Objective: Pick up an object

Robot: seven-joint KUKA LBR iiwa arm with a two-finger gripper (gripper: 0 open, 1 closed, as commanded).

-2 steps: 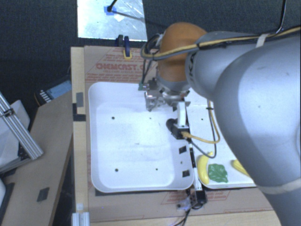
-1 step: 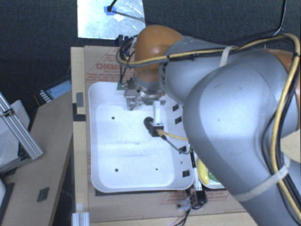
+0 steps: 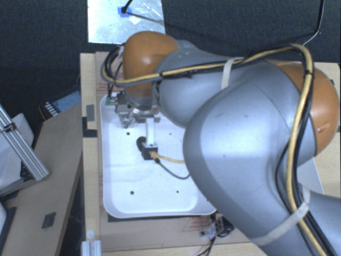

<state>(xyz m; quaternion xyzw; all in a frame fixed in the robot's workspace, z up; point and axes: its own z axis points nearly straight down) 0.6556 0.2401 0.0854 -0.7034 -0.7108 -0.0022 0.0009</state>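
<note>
The end effector (image 3: 127, 122) hangs over the white bin (image 3: 133, 199), toward the bin's 11 o'clock corner, and points down at the bin floor. Its metal body sits just under the orange band (image 3: 143, 52) of the wrist. The tip is close above the white floor, but the view does not settle whether it touches. It is too small and too foreshortened from above to tell whether it is released or clenched, or whether it grasps anything.

The grey arm (image 3: 240, 137) sweeps in from 3 o'clock and covers everything on that side of the counter (image 3: 90, 159), including the 3 o'clock edge of the white bin. Where the object to pick up lies cannot be told. The part of the bin floor in view, from 6 to 9 o'clock, shows plain white with a few small dark dots (image 3: 132, 192).

Beyond the counter at 12 o'clock a sheet of crinkled foil (image 3: 112, 20) lies on dark cloth, with a scrap of blue tape (image 3: 123, 10) on it. At 9 o'clock, off the counter, a ribbed metal rail (image 3: 21, 149) runs at a slant.
</note>
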